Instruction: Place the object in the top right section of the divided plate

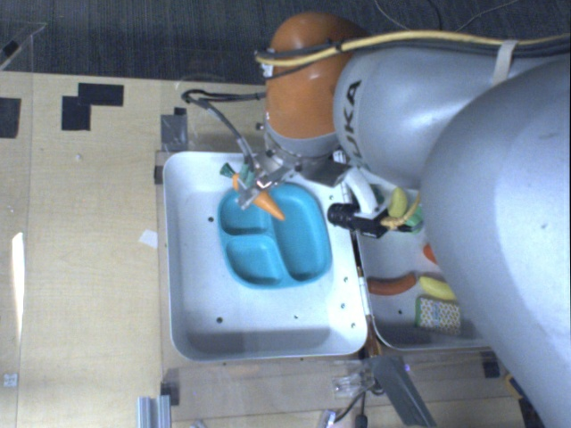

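Note:
A blue divided plate [308,239] lies in the left white bin [205,319]. It has two small sections on its left and one long section on its right. My gripper [256,182] hangs over the plate's upper edge, under the orange wrist band. An orange toy carrot [272,207] with a green top [228,170] lies slantwise between the fingers. Its pointed end reaches down over the plate's upper middle, near the divider. The gripper is shut on the carrot.
The right bin [393,333] is largely covered by the arm. In it I see a yellow-green item [398,203], a red sausage shape [393,284], a yellow piece [437,287] and a speckled sponge [437,313]. A black cable [210,105] loops behind the left bin.

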